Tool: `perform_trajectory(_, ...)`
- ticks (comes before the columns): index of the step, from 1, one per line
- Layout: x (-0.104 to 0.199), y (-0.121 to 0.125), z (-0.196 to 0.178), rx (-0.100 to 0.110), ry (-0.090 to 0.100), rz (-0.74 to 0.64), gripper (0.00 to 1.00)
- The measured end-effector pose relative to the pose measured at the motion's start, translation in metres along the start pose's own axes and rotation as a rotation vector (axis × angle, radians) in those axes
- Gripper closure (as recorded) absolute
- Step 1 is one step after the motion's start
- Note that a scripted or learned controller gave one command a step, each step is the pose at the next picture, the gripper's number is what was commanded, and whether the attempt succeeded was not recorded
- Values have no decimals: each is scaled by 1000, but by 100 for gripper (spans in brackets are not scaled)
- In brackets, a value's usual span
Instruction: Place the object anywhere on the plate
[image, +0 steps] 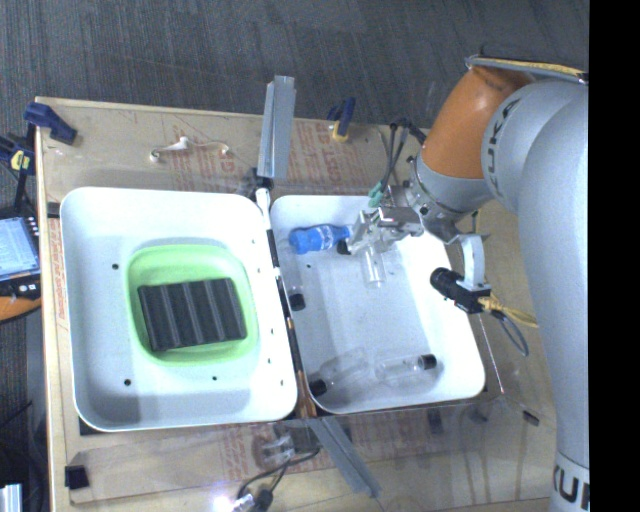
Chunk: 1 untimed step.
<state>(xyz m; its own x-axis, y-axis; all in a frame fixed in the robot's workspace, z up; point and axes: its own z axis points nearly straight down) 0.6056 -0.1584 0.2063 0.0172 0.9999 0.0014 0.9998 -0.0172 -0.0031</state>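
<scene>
Two white bins sit side by side on the bench (120, 140). Left of the right bin (455, 345), a green plate (190, 262) lies. A blue bottle (318, 239) lies lengthwise left-right at that bin's far edge, touching the pincer (372, 262), whose opening I cannot tell.

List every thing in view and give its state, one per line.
Green plate: in the left bin, flat, bearing a dark ridged block.
Blue bottle: lying on its side in the right bin.
Clear bottles: lying at the near wall.
End effector: over the right bin, beside the blue bottle.
</scene>
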Motion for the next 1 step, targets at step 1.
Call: perform_trajectory(1, 0, 0, 0, 0, 0, 0, 0)
